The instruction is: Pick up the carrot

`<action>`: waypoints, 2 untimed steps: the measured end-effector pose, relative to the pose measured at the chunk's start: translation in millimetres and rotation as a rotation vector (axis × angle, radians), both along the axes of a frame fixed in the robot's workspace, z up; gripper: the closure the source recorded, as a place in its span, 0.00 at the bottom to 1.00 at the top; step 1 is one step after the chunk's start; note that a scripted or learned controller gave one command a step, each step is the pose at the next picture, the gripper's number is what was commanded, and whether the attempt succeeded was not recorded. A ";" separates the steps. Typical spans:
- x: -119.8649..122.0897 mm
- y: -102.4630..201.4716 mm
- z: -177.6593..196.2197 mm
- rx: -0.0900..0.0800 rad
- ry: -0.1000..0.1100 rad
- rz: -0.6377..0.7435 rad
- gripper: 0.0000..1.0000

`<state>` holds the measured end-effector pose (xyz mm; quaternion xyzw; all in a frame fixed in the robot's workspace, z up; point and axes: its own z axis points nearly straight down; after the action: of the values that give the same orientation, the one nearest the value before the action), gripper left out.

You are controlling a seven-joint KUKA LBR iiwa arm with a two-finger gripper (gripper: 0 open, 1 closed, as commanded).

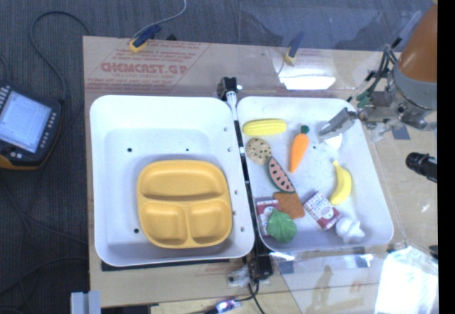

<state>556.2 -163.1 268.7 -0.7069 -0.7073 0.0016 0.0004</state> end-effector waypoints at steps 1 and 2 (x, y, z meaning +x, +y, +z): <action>21.9 45.4 -126.4 0.003 0.014 -0.119 0.00; 24.6 21.0 -179.5 0.003 -0.007 -0.581 0.00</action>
<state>580.8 -142.1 89.2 -0.8799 -0.4751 -0.0019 -0.0007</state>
